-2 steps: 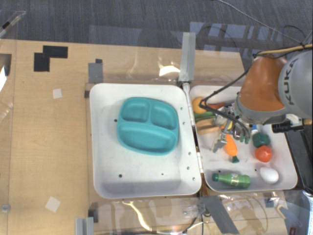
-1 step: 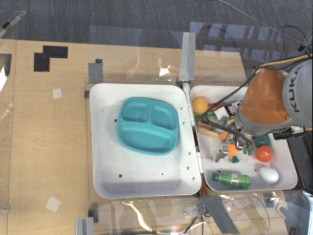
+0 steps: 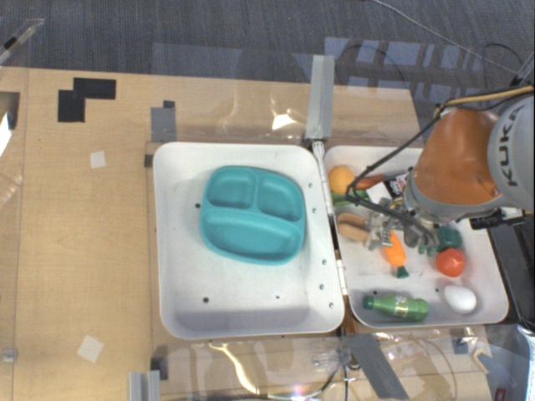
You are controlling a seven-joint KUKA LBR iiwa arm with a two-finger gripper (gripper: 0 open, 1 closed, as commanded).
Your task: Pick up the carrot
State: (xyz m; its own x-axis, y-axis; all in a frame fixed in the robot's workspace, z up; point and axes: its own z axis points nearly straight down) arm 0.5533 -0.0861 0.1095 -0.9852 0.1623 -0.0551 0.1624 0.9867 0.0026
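Nearest in the camera view, a green bottle [image 3: 396,307] and a white egg [image 3: 459,298] lie along the right bin's [image 3: 498,312] near wall. Just beyond them the carrot [image 3: 394,253] rests beside a tomato [image 3: 450,262]. Directly over the carrot hangs the hand [image 3: 393,234]; whether it is open or closed cannot be told. This looks like the approach step; next it must descend and close squarely on the carrot.

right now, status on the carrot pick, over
Gripper low in the right bin, over the carrot. No grasp visible. Hot dog and tomato crowd close either side.
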